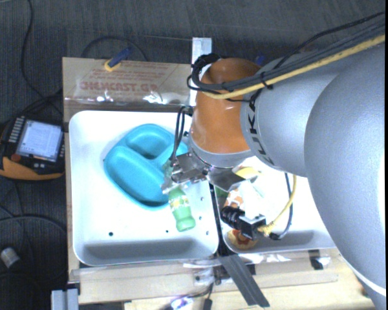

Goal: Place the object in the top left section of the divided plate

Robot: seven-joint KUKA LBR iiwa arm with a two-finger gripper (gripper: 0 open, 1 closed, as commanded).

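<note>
The green bottle (181,212), translucent and upright-tilted, hangs clamped between the fingers of the gripper (179,185) at the near edge of the blue divided plate (137,163). The plate lies in the left bin (90,237); small items sit in the right bin (297,237).

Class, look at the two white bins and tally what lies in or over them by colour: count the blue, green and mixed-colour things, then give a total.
Blue: 1, the divided plate in the left bin.
Green: 1, the bottle-like object below the gripper, beside the plate.
Mixed colours: 1 cluster of small items in the right bin; too hidden to count singly.
Total: 3
</note>
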